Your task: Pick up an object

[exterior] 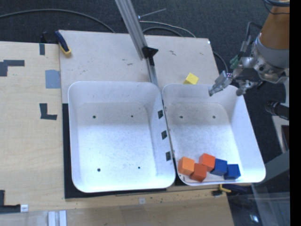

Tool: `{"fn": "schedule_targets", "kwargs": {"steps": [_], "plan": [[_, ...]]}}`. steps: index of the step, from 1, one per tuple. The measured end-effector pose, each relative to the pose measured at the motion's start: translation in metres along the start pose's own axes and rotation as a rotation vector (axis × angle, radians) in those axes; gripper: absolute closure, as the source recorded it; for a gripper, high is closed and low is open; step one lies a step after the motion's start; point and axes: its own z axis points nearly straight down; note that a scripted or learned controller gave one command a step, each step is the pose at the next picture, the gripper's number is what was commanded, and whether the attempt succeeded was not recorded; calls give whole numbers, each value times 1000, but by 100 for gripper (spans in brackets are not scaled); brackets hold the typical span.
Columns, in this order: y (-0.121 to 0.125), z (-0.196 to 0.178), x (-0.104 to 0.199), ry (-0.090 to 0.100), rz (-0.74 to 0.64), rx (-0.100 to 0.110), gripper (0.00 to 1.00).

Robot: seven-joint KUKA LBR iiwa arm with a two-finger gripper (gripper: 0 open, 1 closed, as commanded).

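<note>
- Your gripper (pixel 227 85) hangs over the far right corner of the right bin (pixel 244 121), up by the back rim. Arm (pixel 275 36) comes in from the right w/ the orange band showing at the top.
- Fingers: can't tell if they're spread or closed from this angle, too small and blurry. Nothing visible between them tho.
- The blocks are all bunched at the near edge of the right bin, well away from the gripper: light orange cube (pixel 187 165) on the left, a red-orange cube (pixel 207 161) just behind, another red-orange one (pixel 199 172) in front, touching or nearly.
- Right next to those you've got two blue cubes (pixel 225 169), side by side, touching each other.
- Yellow cube (pixel 191 78) sits outside the bins, on the bench just behind the right bin's back rim, near the gripper but left of it.
- Left bin (pixel 75 126) sits beside it, shared edge in the middle.
- Metal rail (pixel 131 22) runs diagonally from the top down to where the bins meet.
</note>
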Motion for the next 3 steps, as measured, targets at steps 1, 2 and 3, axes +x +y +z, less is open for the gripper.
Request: {"fn": "schedule_targets", "kwargs": {"steps": [1,2,3], "plan": [[43,119,-14,2,1,9,0],[89,211,-43,1,1,8,0],[102,240,-50,2,0,8,0]]}}
